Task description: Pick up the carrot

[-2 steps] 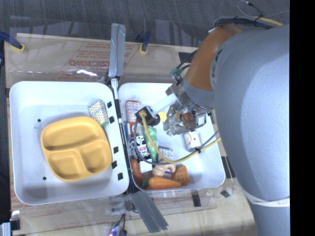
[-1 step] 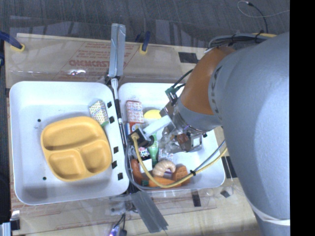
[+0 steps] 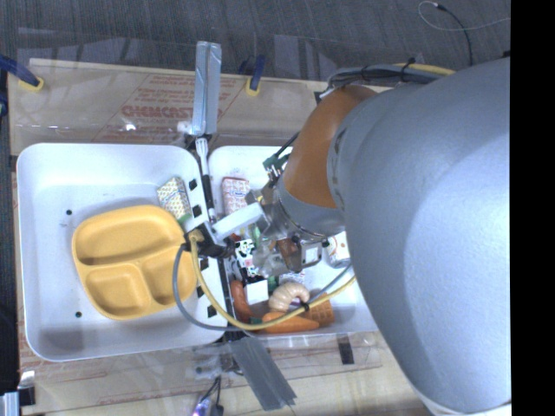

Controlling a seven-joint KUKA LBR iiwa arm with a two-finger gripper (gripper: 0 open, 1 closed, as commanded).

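The camera view looks down at a slant on two shallow white bins set side by side on the bench. The left bin (image 3: 39,232) holds a yellow divided tray (image 3: 126,258), which lies flat in the bin's middle with its compartments facing up. A small patterned packet (image 3: 176,199) rests just beside the tray's upper right corner, close to the wall between the bins.

The grey arm (image 3: 434,232) with its orange band (image 3: 316,159) reaches in from the right and covers much of the right bin (image 3: 251,159). The gripper (image 3: 260,250) hangs low over the middle of that bin, among a tangle of cables and a yellow hose (image 3: 186,293) that loops out across the dividing wall. Whether the claw is spread or pressed together cannot be told here, since the wrist and its fittings hide that part.

The carrot (image 3: 290,323) lies on its side along the near wall of the right bin, its length running left to right. It sits below the gripper in the picture, nearer the camera, and apart from it; nothing shows it caught by the claw. A pale curled shrimp-like toy (image 3: 288,296) lies just above the carrot, touching or nearly so, between it and the gripper. A reddish item (image 3: 239,295) lies near the carrot's left end. A pinkish packet (image 3: 234,191) rests at the far side of the right bin.
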